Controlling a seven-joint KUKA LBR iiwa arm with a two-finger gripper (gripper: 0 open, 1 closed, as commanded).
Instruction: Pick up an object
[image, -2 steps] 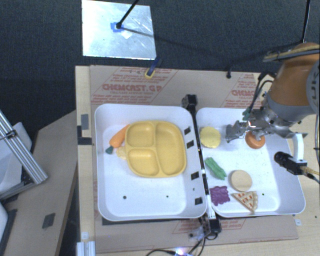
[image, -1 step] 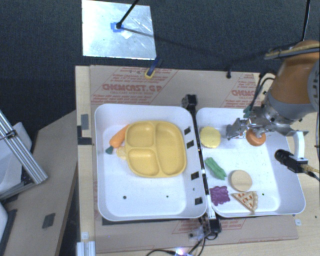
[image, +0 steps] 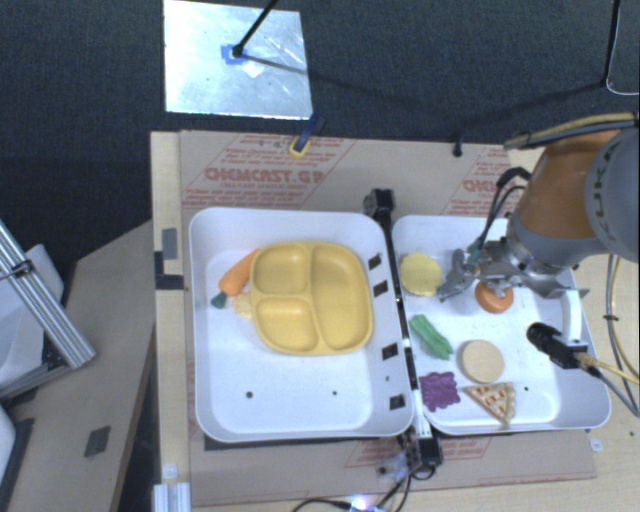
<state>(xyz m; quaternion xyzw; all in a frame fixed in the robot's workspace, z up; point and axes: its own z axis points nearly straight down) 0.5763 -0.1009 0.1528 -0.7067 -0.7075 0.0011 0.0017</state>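
Observation:
In the right bin (image: 592, 398) lie several toy foods: a yellow disc (image: 421, 272), an orange-red round piece (image: 494, 297), a green pod (image: 431, 335), a tan disc (image: 481, 360), a purple piece (image: 438, 389) and a pizza slice (image: 492, 401). My gripper (image: 456, 282) hangs over the bin's upper part, between the yellow disc and the orange-red piece and close to both. Nothing is visibly held.
The left bin (image: 215, 405) holds a yellow divided plate (image: 305, 297) with an orange carrot (image: 236, 272) at the plate's left edge. A black divider (image: 395, 300) runs between the bins. The grey and orange arm (image: 575, 200) covers the right bin's upper right corner.

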